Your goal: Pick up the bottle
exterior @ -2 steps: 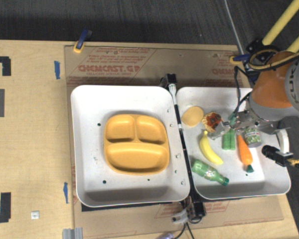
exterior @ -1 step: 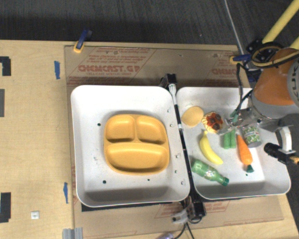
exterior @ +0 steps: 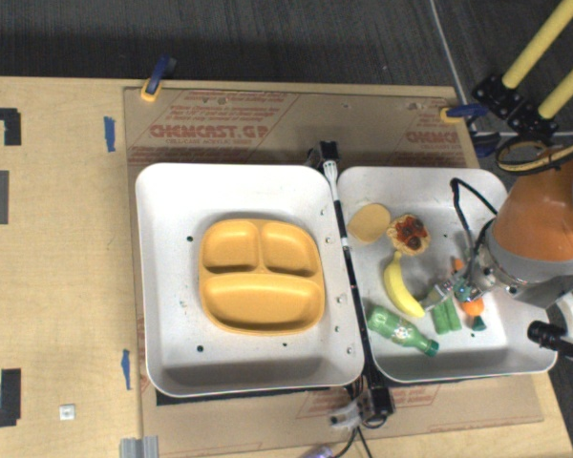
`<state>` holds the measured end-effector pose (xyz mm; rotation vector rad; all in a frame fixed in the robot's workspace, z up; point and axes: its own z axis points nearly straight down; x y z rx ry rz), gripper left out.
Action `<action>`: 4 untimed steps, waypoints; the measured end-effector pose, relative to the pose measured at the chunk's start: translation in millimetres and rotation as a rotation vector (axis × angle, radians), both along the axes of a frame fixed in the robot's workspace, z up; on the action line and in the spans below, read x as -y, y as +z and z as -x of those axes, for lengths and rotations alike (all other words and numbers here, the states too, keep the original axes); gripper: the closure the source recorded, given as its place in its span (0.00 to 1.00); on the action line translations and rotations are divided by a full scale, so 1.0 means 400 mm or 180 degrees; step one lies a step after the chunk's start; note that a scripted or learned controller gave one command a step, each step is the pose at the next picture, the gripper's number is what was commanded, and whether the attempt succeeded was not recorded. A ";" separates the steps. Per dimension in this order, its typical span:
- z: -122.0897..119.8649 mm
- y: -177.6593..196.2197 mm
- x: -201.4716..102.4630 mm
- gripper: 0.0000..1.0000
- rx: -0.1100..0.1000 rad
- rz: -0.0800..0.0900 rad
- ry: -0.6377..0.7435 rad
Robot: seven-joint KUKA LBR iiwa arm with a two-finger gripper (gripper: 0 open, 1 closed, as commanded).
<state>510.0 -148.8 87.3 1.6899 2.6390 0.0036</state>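
A: Starting at the left?
B: A yellow three-compartment plastic tray (exterior: 262,274) sits in the left white bin (exterior: 162,256).
A: The bottle?
B: The green plastic bottle (exterior: 401,331) lies on its side in the right white bin (exterior: 487,361), below a yellow banana (exterior: 400,288).
A: And the gripper?
B: The two-finger gripper (exterior: 465,287) hangs right of the banana; I cannot tell how far it's open.
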 end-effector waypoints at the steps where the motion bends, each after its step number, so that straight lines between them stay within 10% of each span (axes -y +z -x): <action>1: 0.001 -0.002 -0.003 0.00 -0.0008 -0.0007 0.0003; 2: 0.071 -0.001 -0.093 0.00 0.0003 -0.0005 -0.0559; 3: 0.075 0.234 -0.037 0.00 -0.0018 -0.0006 -0.0095; 4: 0.076 0.244 -0.255 0.00 -0.0023 -0.0010 0.0005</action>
